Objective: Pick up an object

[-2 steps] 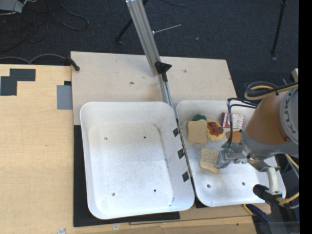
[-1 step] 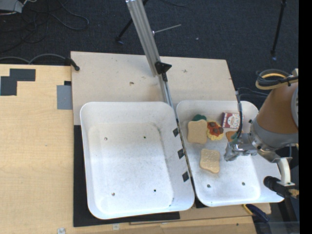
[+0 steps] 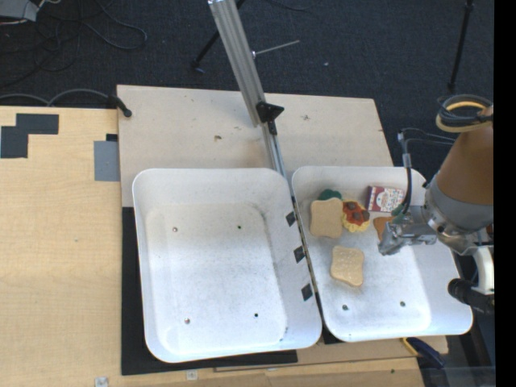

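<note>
Crowding is working against you: the gripper is hovering beside the red box and orange toy, jaw state unclear, risking a nudge instead of a grasp.

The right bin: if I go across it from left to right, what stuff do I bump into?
Bread slice → yellow-and-red toy → small red box → gripper. I left out the second bread slice and the green thing, which overlap the others sideways.

A robotics lab: white bins on a bench, floor cables, aluminium rail.
</note>
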Robot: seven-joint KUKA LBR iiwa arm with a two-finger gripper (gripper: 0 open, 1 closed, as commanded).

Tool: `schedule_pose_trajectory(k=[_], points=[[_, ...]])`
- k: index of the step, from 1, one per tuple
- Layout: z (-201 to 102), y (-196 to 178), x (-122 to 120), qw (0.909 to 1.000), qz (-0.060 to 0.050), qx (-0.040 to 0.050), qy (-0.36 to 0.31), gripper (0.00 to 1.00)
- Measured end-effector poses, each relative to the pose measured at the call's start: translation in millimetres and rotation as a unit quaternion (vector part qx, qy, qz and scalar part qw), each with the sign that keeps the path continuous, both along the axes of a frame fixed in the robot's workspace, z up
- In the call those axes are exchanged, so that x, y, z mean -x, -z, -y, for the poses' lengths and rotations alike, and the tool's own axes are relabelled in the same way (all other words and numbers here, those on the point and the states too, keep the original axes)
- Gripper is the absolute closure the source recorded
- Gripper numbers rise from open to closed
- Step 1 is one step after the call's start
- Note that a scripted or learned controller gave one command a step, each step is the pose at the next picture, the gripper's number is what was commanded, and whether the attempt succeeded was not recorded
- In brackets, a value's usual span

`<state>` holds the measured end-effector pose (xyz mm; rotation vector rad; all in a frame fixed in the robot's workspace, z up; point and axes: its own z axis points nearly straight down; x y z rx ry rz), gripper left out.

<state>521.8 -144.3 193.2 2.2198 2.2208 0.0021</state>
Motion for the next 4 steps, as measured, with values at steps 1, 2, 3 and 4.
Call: schedule_pose_trajectory(k=[1,2,3,4], points=[[9.6,-48.4,-5.4,1.0,0.0,0.0005,0.0,1.0],[-40.3,-55.0,-10.8,1.0,-0.002,-0.0011,-0.002,1.0],[-92.0,-43.2,-2.3,1.0,-0.004,-0.0015,-0.002,1.0],[-149.0,-45.6,-4.7,1.0,-0.003,-0.0014,-0.002,1.0]])
